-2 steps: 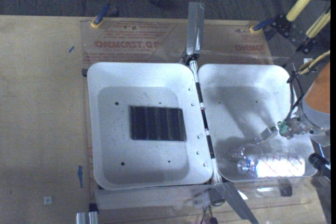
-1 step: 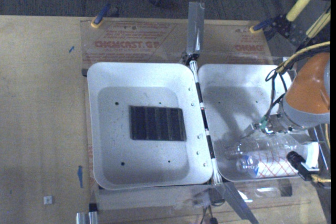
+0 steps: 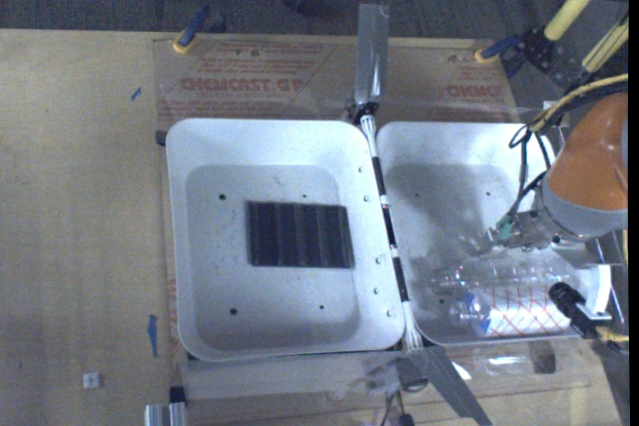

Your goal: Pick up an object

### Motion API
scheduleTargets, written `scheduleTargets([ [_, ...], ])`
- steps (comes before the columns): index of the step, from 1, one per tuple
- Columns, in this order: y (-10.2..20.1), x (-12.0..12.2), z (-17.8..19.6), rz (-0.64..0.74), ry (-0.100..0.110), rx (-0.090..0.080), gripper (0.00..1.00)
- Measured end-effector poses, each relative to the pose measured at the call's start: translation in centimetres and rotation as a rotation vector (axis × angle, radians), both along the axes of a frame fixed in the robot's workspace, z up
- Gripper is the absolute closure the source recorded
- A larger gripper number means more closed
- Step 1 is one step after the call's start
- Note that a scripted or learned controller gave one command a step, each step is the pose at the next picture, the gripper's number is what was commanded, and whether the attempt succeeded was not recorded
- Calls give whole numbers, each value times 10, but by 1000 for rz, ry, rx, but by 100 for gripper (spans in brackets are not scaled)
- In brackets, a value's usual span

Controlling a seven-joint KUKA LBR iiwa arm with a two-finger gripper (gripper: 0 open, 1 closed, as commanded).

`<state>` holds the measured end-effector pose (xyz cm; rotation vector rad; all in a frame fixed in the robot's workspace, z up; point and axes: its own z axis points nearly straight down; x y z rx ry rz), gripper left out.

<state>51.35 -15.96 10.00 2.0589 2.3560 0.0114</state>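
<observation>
Two white bins sit side by side on the tabletop [image 3: 80,214]: the left bin [image 3: 200,155] carries a dark ribbed panel [image 3: 300,234], the right bin [image 3: 429,150] a clear plastic bottle [image 3: 494,289] lying on its side near the front wall. It looks light, thin-walled and slippery, likely to dent or roll, so a grip across the middle of its body seems safest. Just above it hovers the end effector [image 3: 514,232]; its state I cannot tell.
</observation>
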Motion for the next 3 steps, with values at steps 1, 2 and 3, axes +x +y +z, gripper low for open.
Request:
scheduleTargets([
  [1, 0, 1, 10, -1, -5, -2, 100],
  [2, 44, 83, 105, 149, 12, 0, 100],
  [3, 44, 83, 104, 149, 13, 0, 0],
])
